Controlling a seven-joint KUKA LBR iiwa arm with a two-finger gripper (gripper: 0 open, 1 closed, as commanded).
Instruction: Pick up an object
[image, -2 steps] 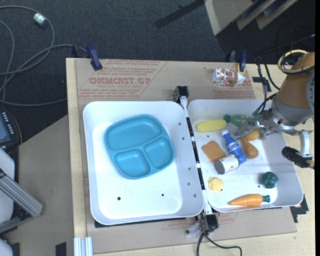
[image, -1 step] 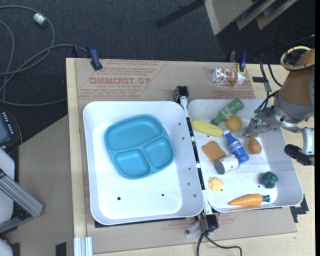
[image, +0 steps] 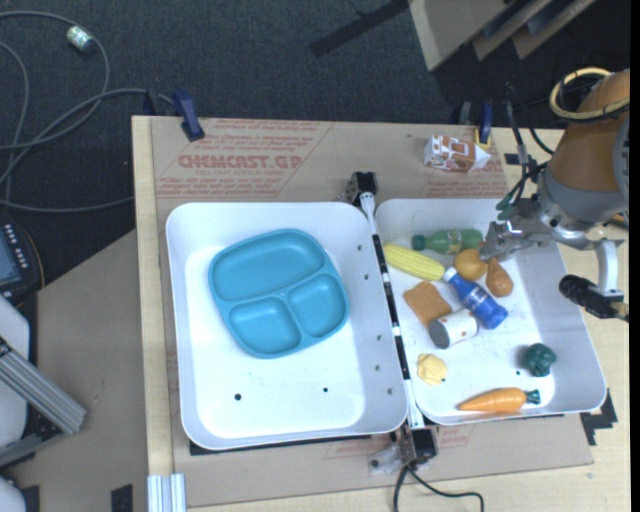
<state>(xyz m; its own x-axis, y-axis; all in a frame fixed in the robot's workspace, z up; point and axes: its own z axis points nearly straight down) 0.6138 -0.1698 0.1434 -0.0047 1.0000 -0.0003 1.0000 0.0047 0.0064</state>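
step: hand low in the right bin, over the orange ball by the corn | grip: can't tell, honestly | next: probably needs closing squarely on the ball, then lifting

My right-hand bin holds the pickable toys. Corn cob lies flat near the left wall, slanted. Green bottle on its side just behind it. Two orange-brown rounded pieces and sit close together mid-bin. Blue bottle lies slanted, white cylinder touching its lower end. Orange block beside them. Small yellow piece, carrot, dark green piece toward the front.
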